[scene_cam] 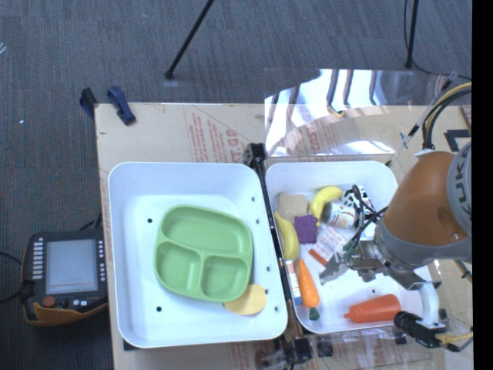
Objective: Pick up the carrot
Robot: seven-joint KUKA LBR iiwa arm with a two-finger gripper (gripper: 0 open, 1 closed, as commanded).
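The carrot is orange with a small green top. It lies lengthwise near the left wall of the right bin, green end toward the front. My gripper hangs low over the middle of that bin, just right of the carrot and slightly apart from it. Nothing shows held in it. The orange band of the arm covers the bin's right part.
The right bin also holds two bananas, a purple block, a tan round piece, a small can, a marker and an orange bottle-like toy. The left bin holds a green divided plate and a yellow disc.
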